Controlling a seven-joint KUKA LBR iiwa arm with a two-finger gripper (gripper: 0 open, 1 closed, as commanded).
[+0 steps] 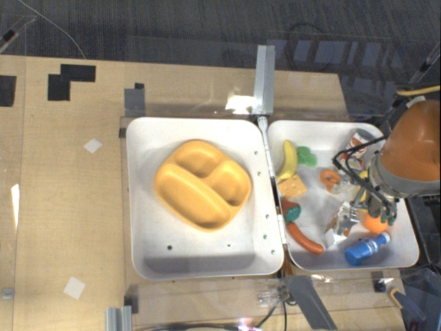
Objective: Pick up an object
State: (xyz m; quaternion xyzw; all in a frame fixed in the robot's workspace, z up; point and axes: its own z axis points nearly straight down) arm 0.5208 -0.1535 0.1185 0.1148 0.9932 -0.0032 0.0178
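The desk (62, 205) is of light wood and carries two shallow white bins side by side; the left bin (148, 254) holds a yellow plate (202, 183) with rounded corners and three hollows, lying a little turned near the middle of that bin; the right bin (406, 250) holds several small toy objects, and the arm (413, 150), grey with a large orange part, reaches over its right side; the claw (362, 209) hangs low above the right half of this bin, among dark cables, and I cannot tell if it is open or closed, or if anything is between its tips; just beside the claw, at its right and a little lower, lies a small orange ball (374, 223), partly covered by the claw; below it, near the front wall of the bin, lies a blue bottle (365, 249) on its side, with a lighter cap end pointing to the right; on the left side of the bin there is a yellow banana (289, 159) standing along the wall, touching a green piece (307, 158); under the banana lies a yellow block of cheese (292, 187), then a small red and green piece (292, 212), and a reddish sausage (304, 238) lying at a slant toward the front; between the banana and the claw sits a small orange ring-like piece (330, 178).
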